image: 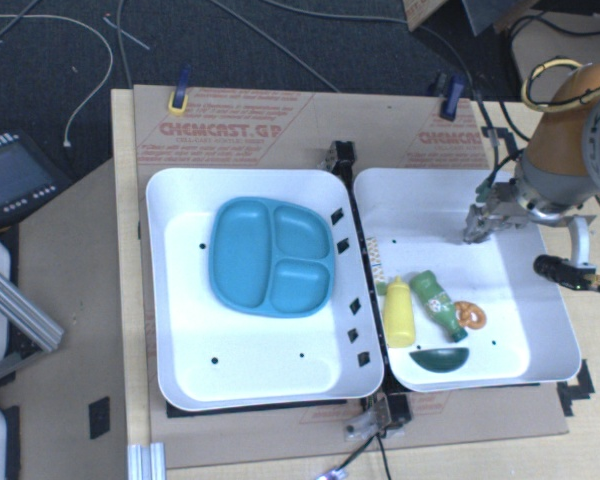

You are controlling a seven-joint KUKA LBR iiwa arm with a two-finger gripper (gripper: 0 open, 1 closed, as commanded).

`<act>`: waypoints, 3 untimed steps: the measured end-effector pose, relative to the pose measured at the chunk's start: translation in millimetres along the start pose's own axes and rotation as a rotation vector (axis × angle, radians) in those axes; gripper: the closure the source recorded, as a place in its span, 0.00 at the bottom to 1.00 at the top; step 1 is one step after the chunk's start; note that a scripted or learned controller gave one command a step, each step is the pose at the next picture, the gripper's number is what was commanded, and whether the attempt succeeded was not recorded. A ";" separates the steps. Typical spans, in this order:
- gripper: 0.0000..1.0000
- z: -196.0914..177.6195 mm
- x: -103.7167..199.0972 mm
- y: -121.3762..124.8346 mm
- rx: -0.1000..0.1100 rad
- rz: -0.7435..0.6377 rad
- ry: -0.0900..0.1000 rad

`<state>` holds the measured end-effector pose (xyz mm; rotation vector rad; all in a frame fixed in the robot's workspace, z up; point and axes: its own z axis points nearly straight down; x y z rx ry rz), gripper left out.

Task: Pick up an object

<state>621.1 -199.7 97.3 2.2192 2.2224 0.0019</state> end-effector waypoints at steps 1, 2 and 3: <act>1.00 -61.6 -4.9 -4.7 -0.005 0.002 -0.002; 1.00 -127.4 -6.9 -3.6 -0.007 0.001 -0.003; 1.00 -167.4 -7.1 -2.2 -0.005 0.000 -0.002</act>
